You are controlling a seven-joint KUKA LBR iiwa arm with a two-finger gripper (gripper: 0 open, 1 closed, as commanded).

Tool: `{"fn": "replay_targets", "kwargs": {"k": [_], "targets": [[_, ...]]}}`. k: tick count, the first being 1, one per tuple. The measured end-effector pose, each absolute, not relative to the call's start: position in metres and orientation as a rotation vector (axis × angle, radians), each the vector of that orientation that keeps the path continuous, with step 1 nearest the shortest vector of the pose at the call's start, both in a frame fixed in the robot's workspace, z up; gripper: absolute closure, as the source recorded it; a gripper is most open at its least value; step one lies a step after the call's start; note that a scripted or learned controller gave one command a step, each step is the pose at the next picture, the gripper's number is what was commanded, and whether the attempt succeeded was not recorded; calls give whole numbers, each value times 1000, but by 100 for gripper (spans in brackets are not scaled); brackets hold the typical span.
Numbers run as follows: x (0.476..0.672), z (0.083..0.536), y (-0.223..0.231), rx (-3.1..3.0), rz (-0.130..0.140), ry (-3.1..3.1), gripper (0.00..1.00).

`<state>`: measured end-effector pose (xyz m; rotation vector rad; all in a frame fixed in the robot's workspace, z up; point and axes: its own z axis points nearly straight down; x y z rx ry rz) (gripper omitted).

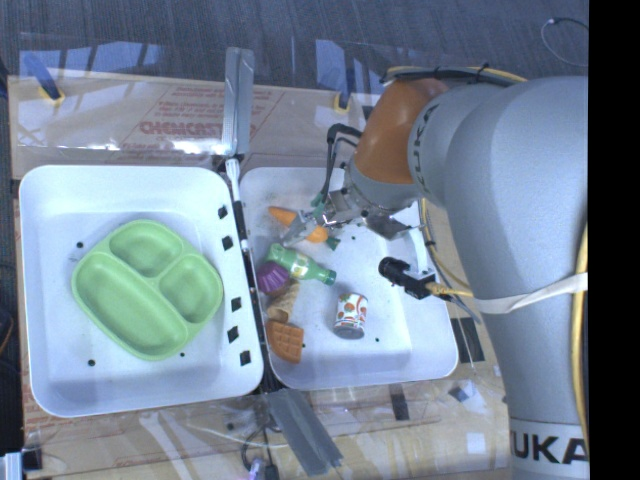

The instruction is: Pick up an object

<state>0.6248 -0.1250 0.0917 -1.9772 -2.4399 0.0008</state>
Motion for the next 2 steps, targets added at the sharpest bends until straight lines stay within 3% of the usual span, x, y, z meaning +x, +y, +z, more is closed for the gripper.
{"fn": "replay_targets", "kwargs": {"k": [1, 2], "targets": [[625, 102, -125, -1973, 1, -2443, 100], [612, 192, -63, -1963, 1, -2451, 100]]}}
